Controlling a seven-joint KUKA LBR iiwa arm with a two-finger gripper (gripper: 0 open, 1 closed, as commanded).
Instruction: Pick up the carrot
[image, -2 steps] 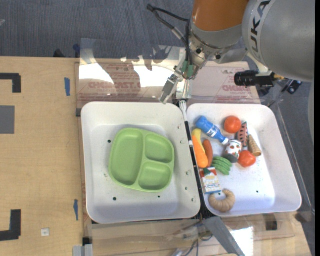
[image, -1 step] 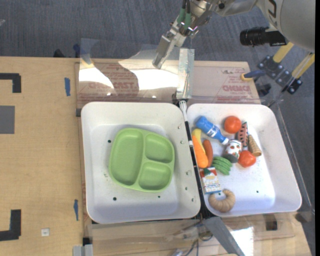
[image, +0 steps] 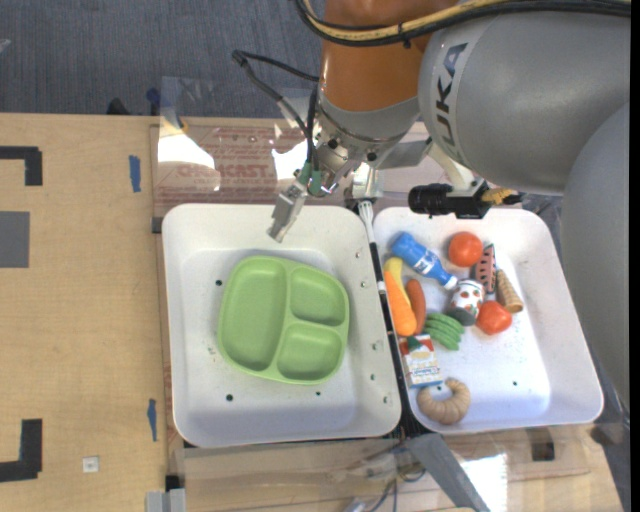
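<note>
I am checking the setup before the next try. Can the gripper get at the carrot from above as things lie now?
Probably yes. The carrot lies uncovered in the right bin, but a banana and a red chili crowd it, and the gripper hangs over the left bin.

The carrot (image: 402, 306) lies hemmed against my right bin's left wall (image: 384, 300), a banana (image: 393, 268) and blue bottle (image: 419, 257) touching; above it, open room.

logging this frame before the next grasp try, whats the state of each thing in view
gripper: over the left bin's far edge, holding nothing visible
carrot: lying in the right bin by the divider, ungrasped
green plate: flat in the left bin, compartments bare
blue bottle: lying on its side
</note>
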